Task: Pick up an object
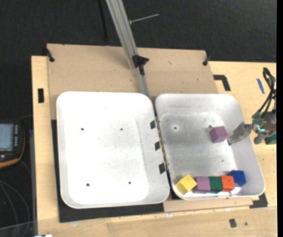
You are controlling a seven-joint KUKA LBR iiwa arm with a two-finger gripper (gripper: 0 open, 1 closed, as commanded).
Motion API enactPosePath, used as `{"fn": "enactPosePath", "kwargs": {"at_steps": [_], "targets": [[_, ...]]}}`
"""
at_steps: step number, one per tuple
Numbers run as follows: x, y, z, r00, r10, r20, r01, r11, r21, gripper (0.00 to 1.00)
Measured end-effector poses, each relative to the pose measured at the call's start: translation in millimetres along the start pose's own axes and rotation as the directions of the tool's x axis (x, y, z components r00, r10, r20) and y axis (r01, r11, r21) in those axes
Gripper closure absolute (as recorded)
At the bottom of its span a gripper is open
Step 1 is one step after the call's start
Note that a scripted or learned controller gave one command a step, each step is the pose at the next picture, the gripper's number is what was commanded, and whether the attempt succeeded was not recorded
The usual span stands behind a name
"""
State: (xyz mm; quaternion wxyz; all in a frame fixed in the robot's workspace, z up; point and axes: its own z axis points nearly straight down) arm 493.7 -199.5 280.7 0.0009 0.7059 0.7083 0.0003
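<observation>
We find the gripper (236,134) at about three o'clock of the right bin (191,107), reaching in over the rim from the right edge of the view. We see a grey finger slanting toward the bin's middle, but we cannot tell whether the pincer is spread or clenched.

Just beside that tip, toward nine o'clock, sits a purple block (218,134) on the bin floor; whether the two touch we cannot make out, and the block is not seen between any fingers.

Moving outward to six o'clock of the same bin, we count a row of blocks along the near wall: a yellow block (186,184) tilted at the left end, then a pink block (202,183), a green block (216,184), an orange block (228,182) and a blue block (238,177), packed side by side.

At nine o'clock lies the left bin (107,147), its rim against the right bin's. At twelve o'clock a metal rail (126,36) slants up across the bench (97,68).
</observation>
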Motion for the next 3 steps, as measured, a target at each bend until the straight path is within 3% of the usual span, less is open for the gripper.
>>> {"fn": "enactPosePath", "kwargs": {"at_steps": [1,3], "targets": [[34.6,-6.7,122.9,1.000,0.006,-0.003,-0.006,1.000,0.009,0.00],[33.4,-4.8,118.4,1.000,0.010,0.000,-0.010,1.000,-0.002,0.00]]}}
